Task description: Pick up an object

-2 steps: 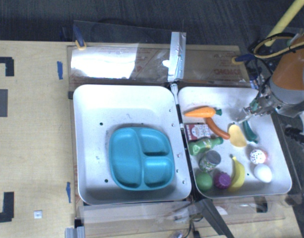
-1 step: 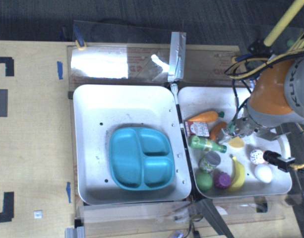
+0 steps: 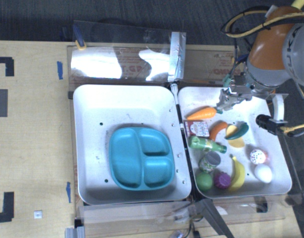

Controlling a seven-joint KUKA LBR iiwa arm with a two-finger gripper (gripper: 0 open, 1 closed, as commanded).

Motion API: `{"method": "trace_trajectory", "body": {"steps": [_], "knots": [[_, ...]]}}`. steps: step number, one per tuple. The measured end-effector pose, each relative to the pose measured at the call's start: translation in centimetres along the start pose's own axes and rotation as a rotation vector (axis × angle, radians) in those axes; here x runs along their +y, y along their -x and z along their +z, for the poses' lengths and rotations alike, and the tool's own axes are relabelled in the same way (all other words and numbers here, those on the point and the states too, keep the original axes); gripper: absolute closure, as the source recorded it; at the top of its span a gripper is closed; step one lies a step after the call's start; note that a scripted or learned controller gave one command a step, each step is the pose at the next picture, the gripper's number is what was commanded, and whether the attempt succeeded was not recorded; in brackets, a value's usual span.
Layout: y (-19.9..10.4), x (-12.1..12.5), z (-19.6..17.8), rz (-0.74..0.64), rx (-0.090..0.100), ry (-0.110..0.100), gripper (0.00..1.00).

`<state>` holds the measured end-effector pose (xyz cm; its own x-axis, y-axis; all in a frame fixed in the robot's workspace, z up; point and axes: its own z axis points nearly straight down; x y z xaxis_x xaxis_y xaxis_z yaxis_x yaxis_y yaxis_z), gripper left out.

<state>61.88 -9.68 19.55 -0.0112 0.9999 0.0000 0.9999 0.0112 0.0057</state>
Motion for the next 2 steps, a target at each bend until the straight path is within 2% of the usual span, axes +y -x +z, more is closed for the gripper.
{"method": "trace_trajectory", "body": {"steps": [1, 2], "knots": [[0.1, -0.1, 0.2, 0.001, -0.001, -0.004, 0.00], [1.1, 1.0, 10.5, -0.022, -0.002, 0.007, 0.00]]}}
